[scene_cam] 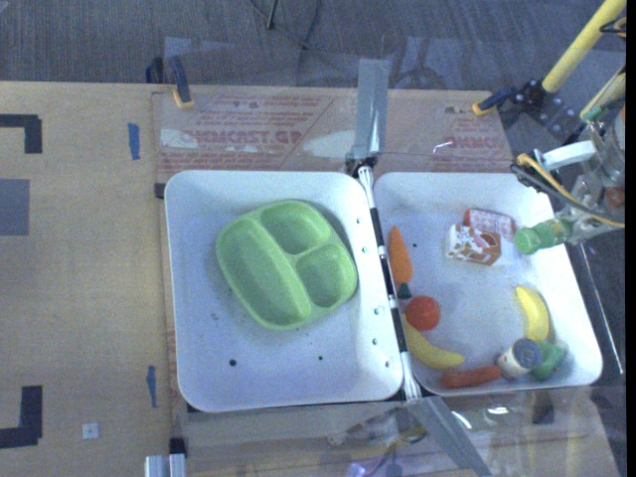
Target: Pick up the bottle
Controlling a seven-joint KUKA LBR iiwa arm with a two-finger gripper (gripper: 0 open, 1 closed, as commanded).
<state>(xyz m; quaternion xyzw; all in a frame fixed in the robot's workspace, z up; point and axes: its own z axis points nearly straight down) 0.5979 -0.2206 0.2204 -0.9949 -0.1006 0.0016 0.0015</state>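
A green bottle (540, 236) lies sideways over the right rim of the right bin (437, 202), its left end pointing into the bin. My gripper (584, 223) comes in from the right edge of the camera view and is shut on the bottle's right end. The bottle looks raised off the bin floor. The wrist above the gripper is partly cut off by the frame edge.
The right bin also holds a small carton (475, 238), a carrot (399, 256), a tomato (423, 312), two bananas (534, 312) (433, 350), a red piece (471, 376) and a small capped green item (529, 357). A green divided plate (286, 262) sits in the left bin (199, 346).
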